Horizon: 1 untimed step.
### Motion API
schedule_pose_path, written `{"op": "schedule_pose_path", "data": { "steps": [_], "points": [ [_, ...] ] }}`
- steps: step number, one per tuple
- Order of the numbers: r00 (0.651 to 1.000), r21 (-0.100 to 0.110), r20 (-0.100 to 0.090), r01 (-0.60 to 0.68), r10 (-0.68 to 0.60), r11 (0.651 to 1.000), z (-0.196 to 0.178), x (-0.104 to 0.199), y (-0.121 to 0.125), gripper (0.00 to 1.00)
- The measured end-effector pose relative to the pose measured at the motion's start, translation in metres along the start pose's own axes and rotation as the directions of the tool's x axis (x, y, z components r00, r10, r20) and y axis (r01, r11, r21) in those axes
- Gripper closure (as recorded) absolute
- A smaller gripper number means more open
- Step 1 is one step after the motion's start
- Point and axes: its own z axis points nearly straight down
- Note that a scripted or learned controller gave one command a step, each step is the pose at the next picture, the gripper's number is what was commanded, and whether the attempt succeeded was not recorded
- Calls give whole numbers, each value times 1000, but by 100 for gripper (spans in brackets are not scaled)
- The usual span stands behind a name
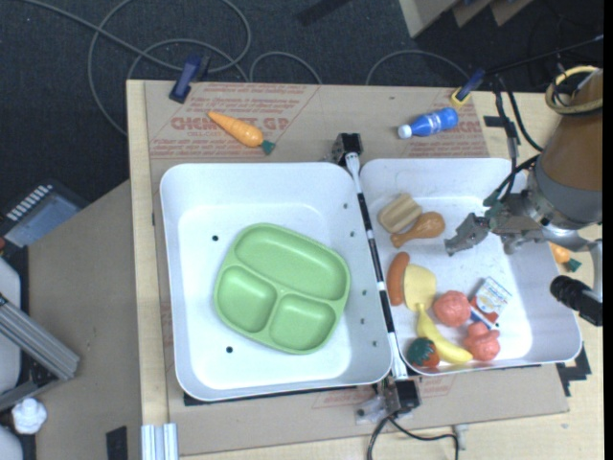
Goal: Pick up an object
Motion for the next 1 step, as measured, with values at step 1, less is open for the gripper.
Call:
{"op": "schedule_pose_path", "data": {
  "steps": [1],
  "points": [
    [1000, 0, 0, -1, 1, 1000, 122, 21, -28, 0]
  ]
}}
